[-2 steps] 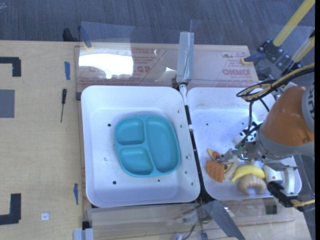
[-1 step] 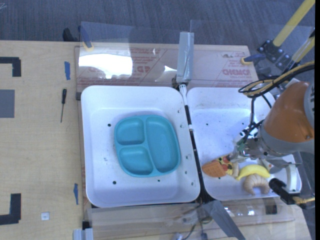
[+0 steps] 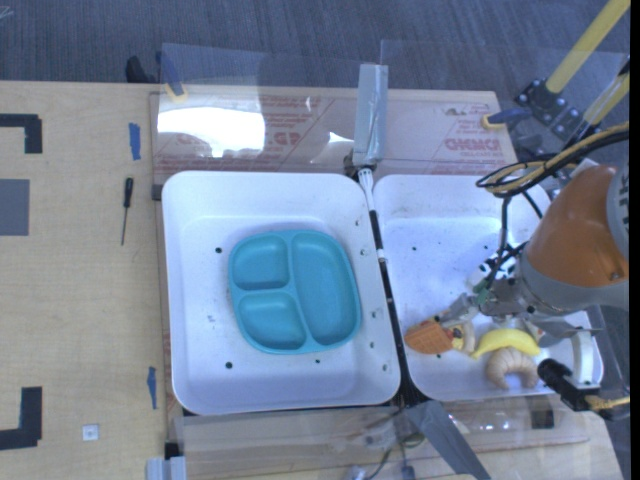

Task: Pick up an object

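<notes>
Looking down on both bins, I've got a blue divided plate sitting in the middle of the left bin, three compartments, nothing in them that I can make out. Over in the right bin, the pickable things are bunched at the near edge: an orange piece lies nearest the divider, a yellow banana sits just beside it to the right, and a tan croissant-shaped piece lies touching the banana on its near side. A black cable loop hangs over the far right corner of that bin.

My gripper hangs low over the right bin, just above the orange piece and the banana; its tip is a tangle of metal and wire from this angle, so I cannot tell how it is set or whether it touches anything. The arm, with its orange band, covers the bin's right side.

Both bins rest on a light wooden bench with black marks, a screwdriver and blue tape bits. Clear plastic sheeting stands behind, grey carpet beyond.
</notes>
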Robot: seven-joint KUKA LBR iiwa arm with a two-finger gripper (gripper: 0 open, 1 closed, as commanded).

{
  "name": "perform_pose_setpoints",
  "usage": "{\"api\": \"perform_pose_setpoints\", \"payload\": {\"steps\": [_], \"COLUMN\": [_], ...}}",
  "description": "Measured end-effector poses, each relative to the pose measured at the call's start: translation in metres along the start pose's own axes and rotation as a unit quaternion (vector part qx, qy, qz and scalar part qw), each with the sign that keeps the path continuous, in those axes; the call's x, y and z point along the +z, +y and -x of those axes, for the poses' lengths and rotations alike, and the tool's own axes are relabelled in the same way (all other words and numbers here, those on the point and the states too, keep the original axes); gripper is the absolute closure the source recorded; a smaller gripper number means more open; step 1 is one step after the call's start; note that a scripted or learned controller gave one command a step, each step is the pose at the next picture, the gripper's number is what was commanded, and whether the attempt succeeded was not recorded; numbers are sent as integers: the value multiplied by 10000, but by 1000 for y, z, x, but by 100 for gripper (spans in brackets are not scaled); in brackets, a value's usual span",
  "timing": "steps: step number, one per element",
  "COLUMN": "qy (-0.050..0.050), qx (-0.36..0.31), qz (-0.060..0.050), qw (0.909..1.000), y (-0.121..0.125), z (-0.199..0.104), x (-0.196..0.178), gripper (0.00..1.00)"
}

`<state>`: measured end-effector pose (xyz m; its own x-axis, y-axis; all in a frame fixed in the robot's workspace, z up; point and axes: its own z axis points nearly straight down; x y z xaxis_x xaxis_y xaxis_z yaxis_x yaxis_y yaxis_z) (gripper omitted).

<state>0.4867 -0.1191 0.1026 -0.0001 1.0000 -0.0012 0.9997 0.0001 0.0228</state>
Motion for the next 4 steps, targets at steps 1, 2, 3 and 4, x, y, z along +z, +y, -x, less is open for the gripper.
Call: {"api": "perform_pose_setpoints", "payload": {"steps": [1, 2, 3, 4], "qy": [-4, -3, -20, -19], "qx": [5, 5, 14, 24], "qz": [15, 6, -40, -35], "qw": [10000, 10000, 10000, 10000], "y": [1, 1, 1, 0], "z": [0, 0, -21, -24], "x": [-10, -9, 12, 12], "gripper": [100, 0, 0, 0]}}
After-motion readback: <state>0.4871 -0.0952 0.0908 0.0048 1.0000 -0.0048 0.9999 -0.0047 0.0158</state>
